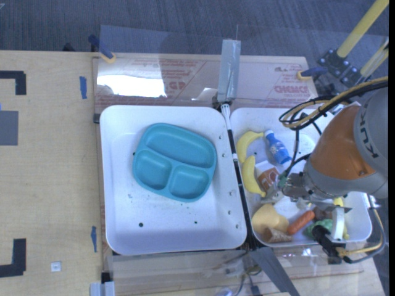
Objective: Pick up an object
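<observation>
The right bin [364,224] holds several toy foods. A yellow banana [248,159] lies along its left side, with a blue bottle [277,148] beside it and a brown piece [269,179] below that. A yellow pear-like fruit [270,217] sits at the front left. An orange carrot [300,222] and a green piece [323,233] lie near the front. The arm's orange band [342,147] hangs over the bin. My gripper [300,196] is low over the middle of this pile, just above the carrot.
The left bin [117,184] carries a blue three-compartment tray [176,161]. A grey post [229,69] rises behind the divider between the bins. Black cables [308,113] loop above the arm. Wooden bench [43,165] lies to the left.
</observation>
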### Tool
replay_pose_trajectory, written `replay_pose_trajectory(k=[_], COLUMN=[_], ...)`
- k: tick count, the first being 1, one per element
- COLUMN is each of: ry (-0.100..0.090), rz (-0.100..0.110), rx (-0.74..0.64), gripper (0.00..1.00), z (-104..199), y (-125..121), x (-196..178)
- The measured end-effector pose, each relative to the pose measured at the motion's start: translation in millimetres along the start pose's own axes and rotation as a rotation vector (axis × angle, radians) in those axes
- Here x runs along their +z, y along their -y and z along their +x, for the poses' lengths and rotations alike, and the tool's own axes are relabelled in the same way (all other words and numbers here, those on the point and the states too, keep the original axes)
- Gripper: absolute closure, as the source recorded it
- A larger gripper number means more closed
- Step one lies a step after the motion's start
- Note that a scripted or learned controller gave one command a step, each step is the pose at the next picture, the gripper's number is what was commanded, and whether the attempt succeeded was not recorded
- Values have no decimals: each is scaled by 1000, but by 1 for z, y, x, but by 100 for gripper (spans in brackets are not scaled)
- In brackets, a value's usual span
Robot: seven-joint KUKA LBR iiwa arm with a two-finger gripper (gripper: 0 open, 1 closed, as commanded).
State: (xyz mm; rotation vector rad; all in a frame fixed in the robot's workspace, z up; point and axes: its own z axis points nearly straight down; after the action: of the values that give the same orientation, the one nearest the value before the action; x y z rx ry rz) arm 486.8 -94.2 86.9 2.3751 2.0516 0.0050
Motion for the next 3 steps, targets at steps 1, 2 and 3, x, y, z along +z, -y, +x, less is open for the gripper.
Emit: replay_pose_trajectory(k=[1,2,3], ry=[2,2,1], rz=[-6,-3,0], rx=[1,1,99], gripper=[100,0,0], z=[0,-1,-4], y=[-2,-1,-49], x=[-11,-10,0])
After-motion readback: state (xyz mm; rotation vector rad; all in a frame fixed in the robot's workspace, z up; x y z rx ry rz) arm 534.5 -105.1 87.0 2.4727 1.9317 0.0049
